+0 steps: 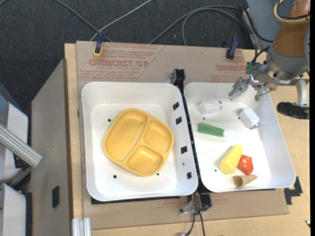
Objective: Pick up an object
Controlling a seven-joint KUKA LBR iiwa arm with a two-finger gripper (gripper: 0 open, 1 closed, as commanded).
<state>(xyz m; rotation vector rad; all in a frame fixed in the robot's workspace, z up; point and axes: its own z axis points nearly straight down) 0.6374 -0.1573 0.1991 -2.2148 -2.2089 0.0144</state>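
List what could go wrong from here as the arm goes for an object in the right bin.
1. The end effector hangs open over the far part of the right bin. The two white blocks nearest it blend into the white floor, so a grasp may miss.
2. The yellow piece, red piece and tan piece crowd together; the fingers could catch two or knock one aside.
3. The green piece lies flat and low, so it may slip out.

Arm at right, tool [250,88] spread (nothing held)
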